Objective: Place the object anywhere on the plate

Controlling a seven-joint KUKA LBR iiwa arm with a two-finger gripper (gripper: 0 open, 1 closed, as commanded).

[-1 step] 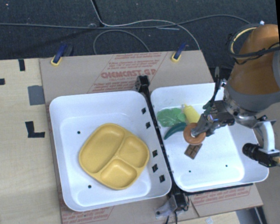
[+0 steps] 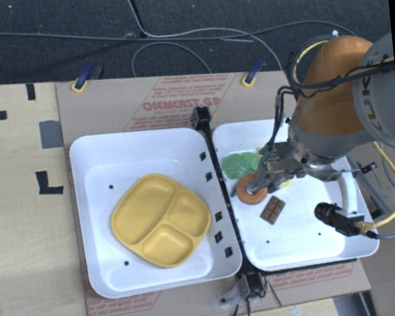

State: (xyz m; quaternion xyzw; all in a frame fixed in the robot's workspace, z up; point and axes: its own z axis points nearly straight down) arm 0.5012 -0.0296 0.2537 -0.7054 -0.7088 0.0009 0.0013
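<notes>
A yellow divided plate (image 2: 161, 219) lies in the left bin (image 2: 93, 200). In the right bin (image 2: 312, 243) I see an orange-brown ring-shaped object (image 2: 251, 189), a green leafy item (image 2: 240, 163) just behind it, and a brown chocolate-like block (image 2: 272, 210) in front. My gripper (image 2: 264, 177) hangs low over the right bin's left part, directly at the ring object's right edge. The arm's body hides the fingers' spacing.
A black divider (image 2: 218, 187) runs between the two bins. A black cylindrical piece (image 2: 334, 218) and cables hang off the arm over the right bin's front right. Cardboard (image 2: 177, 100) underlies both bins.
</notes>
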